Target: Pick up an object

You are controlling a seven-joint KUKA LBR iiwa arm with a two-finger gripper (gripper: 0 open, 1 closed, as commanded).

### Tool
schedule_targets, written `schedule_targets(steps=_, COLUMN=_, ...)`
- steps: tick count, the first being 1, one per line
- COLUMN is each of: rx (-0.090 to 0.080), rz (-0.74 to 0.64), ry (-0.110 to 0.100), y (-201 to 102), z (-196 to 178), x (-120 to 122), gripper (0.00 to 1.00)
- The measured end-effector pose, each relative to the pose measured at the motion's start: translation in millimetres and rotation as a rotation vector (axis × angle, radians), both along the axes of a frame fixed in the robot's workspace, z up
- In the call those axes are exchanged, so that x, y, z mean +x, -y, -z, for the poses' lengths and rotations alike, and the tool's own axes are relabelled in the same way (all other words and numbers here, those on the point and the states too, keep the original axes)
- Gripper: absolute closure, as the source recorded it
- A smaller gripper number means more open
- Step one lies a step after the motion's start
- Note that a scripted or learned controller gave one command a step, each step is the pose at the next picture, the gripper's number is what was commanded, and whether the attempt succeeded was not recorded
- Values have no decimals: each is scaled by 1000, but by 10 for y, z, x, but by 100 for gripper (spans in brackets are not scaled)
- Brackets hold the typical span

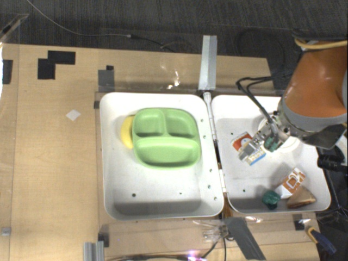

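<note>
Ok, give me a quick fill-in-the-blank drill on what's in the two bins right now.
1. The green divided tray lies in the ____ bin.
2. The yellow object peeks out from under the tray's ____ edge.
3. The gripper is over the ____ bin.
4. The small dark green object sits near that bin's ____ edge.

Missing words: left; left; right; front

Bright, even overhead light; glare glints on the clear sheet (173, 82) above the bins, soft shadows inside the left bin (117, 145), slight overall blur.
</note>
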State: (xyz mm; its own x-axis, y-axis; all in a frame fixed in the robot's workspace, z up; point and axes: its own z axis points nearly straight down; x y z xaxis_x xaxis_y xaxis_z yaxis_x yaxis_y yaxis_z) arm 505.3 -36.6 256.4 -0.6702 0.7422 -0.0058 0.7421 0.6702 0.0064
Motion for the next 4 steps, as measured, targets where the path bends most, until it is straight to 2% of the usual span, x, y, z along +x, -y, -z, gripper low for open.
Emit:
schedule_targets(steps=1, rx=-1, rz=-219, ry=-1, y=-424, z=-315, x=77, gripper=100)
schedule_targets(steps=2, rx=2, rz=166, ry=-3, y=-1165, z=-323, x=287, gripper=100)
schedule_targets(steps=3, rx=1, rz=104, ry=-1, y=-457, z=-735, x=196, gripper=100)
schedule_targets(steps=4, rx=3, rz=503, ry=-6, y=-920, z=-424, x=158, gripper=100)
